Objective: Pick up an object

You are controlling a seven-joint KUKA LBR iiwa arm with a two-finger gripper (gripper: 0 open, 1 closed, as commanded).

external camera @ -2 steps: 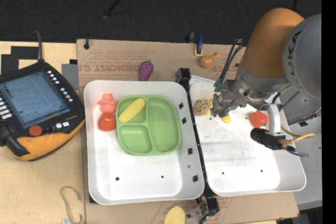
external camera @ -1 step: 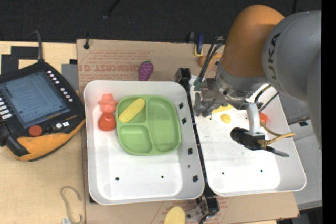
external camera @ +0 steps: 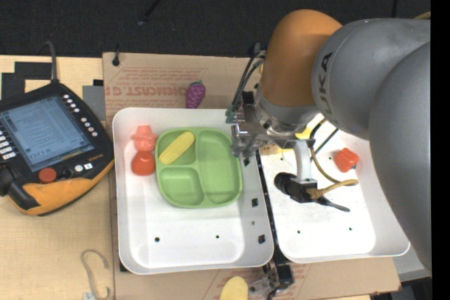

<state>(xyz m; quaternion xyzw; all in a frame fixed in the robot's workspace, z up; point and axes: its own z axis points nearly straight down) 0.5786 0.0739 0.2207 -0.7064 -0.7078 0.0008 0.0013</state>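
Gripper [external camera: 244,137] hangs at the rim of the white bin [external camera: 183,235], beside the green plate [external camera: 200,175]. Nothing visibly held; grip state cannot be told. Pick outstanding.

The plate [external camera: 211,183] is green, the corn [external camera: 176,146] yellow, the block [external camera: 345,159] orange, a small toy [external camera: 195,93] purple.

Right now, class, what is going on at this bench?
A grey and orange arm reaches in from the right, its gripper over the seam between the left bin and right bin, beside the green plate. It visibly holds nothing. Yellow corn lies in the plate, a red toy stands beside it, an orange block sits in the right bin.
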